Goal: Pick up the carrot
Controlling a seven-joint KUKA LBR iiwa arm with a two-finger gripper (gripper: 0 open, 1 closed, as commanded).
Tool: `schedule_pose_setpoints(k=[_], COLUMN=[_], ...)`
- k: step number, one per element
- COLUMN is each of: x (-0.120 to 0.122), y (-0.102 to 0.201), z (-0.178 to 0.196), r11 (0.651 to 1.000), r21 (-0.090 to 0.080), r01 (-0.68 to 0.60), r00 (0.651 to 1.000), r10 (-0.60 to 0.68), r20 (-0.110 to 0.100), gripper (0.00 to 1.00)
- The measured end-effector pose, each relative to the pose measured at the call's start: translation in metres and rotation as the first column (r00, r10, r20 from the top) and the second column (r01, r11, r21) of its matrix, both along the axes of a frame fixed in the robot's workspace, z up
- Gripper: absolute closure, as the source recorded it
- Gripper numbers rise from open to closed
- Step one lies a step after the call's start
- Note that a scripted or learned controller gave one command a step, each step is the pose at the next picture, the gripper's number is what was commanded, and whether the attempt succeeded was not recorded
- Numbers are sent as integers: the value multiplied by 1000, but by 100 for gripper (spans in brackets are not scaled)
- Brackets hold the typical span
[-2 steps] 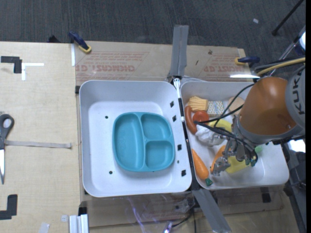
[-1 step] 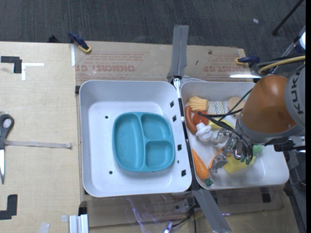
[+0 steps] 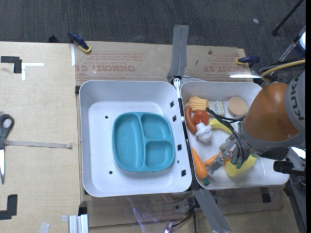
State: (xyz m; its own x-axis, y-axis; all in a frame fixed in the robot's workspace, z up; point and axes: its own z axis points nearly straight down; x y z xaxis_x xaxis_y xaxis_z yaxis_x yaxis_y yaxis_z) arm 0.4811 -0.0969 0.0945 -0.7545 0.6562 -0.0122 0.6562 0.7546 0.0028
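Note:
The carrot (image 3: 198, 163), orange with a small green tip, lies along the left wall of the right bin (image 3: 272, 178), near its front corner. My gripper (image 3: 219, 161) hangs low over the bin just to the carrot's right, pointing down and left toward it. A small orange piece (image 3: 212, 159) shows between the gripper's tip and the carrot; I cannot make out whether it is held. The arm's orange band (image 3: 269, 113) covers the bin's right half.
The right bin also holds a yellow banana (image 3: 221, 125), a white piece (image 3: 204, 133), a red item (image 3: 196, 118), a tan round disc (image 3: 237, 106) and a yellow-green object (image 3: 241, 165) under the gripper. A teal divided plate (image 3: 144, 141) sits in the left bin (image 3: 92, 130).

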Motion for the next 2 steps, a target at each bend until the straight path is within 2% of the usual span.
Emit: schedule_pose_setpoints(k=[1, 2], x=[2, 30], y=[1, 78], z=[9, 97], r11=[1000, 971], r21=[1, 5], r01=[-3, 241], r00=[1000, 971], r10=[3, -241], r20=[4, -8], gripper=[100, 100])
